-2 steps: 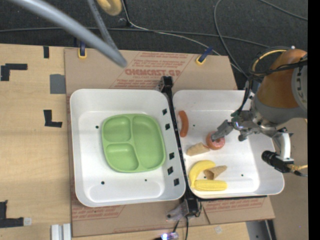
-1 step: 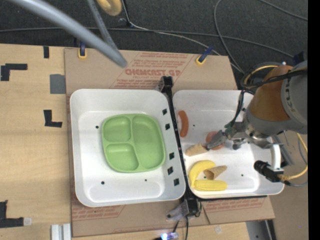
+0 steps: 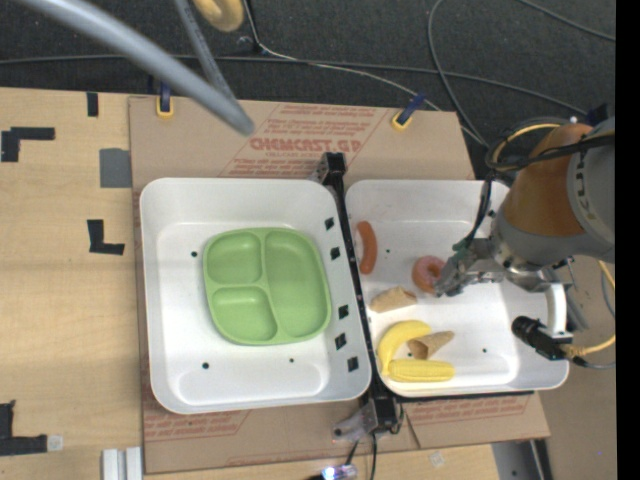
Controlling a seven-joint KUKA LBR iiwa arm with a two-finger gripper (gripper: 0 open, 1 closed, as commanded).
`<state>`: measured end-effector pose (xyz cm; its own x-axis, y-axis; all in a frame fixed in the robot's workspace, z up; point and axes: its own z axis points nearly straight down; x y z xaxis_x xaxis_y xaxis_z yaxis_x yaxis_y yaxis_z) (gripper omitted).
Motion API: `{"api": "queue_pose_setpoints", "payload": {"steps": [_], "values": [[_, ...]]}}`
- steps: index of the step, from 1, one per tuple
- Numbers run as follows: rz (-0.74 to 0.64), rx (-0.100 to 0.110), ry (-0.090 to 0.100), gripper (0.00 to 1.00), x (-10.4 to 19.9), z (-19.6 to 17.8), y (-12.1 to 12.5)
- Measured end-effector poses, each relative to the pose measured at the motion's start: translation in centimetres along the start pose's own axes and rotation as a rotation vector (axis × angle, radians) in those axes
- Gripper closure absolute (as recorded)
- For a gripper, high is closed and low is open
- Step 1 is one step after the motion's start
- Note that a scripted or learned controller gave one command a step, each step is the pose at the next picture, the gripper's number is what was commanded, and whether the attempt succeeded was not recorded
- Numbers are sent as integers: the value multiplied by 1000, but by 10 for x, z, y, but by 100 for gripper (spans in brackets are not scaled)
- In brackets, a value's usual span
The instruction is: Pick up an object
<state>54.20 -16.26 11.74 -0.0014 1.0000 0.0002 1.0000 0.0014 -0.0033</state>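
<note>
In the right bin (image 3: 500, 368), seen from above at a slant, the gripper (image 3: 452, 276) sits low w/ its tip just right of a small pink donut (image 3: 429, 271), touching or nearly so; can't tell if it's released or clenched, & nothing is clearly between its tips. The donut, likeliest pick target, lies mid-bin, immediately left of the tool. A sausage (image 3: 367, 246) lies farther left by the divider, long axis running top-to-bottom. Nearer the front: a bread piece (image 3: 393, 299), a banana (image 3: 408, 353) & a cone-shaped bit (image 3: 431, 344). The left bin (image 3: 170, 268) holds a green divided plate (image 3: 267, 286). The arm (image 3: 545, 203) reaches in from the right, so the next move looks like a short shift leftward.
</note>
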Motion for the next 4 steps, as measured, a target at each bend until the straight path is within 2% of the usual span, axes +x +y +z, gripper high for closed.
{"api": "queue_pose_setpoints", "payload": {"steps": [3, 4], "values": [[0, -7, -2, 100, -12, -151, -5], [-5, -3, 1, 100, 50, -150, -2]]}}
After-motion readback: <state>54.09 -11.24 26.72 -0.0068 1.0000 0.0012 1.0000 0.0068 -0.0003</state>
